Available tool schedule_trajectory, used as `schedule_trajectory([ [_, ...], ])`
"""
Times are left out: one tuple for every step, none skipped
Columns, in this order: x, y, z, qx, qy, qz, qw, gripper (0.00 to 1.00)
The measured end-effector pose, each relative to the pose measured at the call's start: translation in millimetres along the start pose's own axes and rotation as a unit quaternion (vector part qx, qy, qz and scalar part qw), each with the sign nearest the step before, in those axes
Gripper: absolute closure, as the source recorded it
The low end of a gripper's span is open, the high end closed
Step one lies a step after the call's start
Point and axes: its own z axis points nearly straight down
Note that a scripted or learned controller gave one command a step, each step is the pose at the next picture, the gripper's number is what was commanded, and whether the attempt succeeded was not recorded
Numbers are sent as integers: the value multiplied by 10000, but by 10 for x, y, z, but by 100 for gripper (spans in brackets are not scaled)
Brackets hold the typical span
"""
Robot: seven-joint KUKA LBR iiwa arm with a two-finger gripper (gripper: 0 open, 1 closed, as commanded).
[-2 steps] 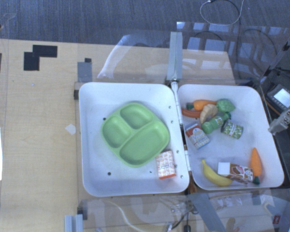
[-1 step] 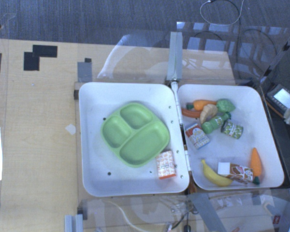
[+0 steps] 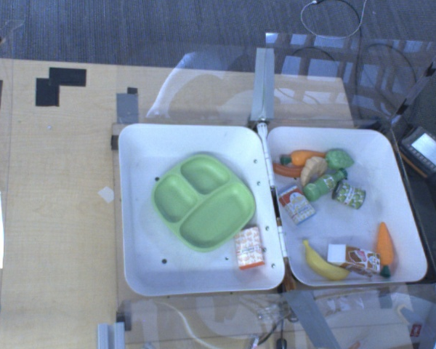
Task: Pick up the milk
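Observation:
A small red, white and green carton (image 3: pixel 296 204), which looks like the milk, lies tilted in the right bin (image 3: pixel 400 195) close to its left wall. A second small carton (image 3: pixel 249 247), orange and white, stands in the left bin (image 3: pixel 142 195) near its front right corner, just beside the green divided plate (image 3: pixel 203 202). A brown bottle with a white cap (image 3: pixel 357 259) lies on its side at the front of the right bin.
The right bin also holds a banana (image 3: pixel 322 262), two carrots (image 3: pixel 384 243) (image 3: pixel 303 156), a green bottle (image 3: pixel 323 185), a green can (image 3: pixel 349 195), a green leafy item (image 3: pixel 339 158) and a pale vegetable (image 3: pixel 313 169). A metal post (image 3: pixel 263 82) rises behind the bins.

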Motion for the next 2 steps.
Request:
schedule_trajectory([
  [85,247,1554,-13,54,-512,9987,100],
  [-129,578,1046,-15,30,-934,9956,100],
])
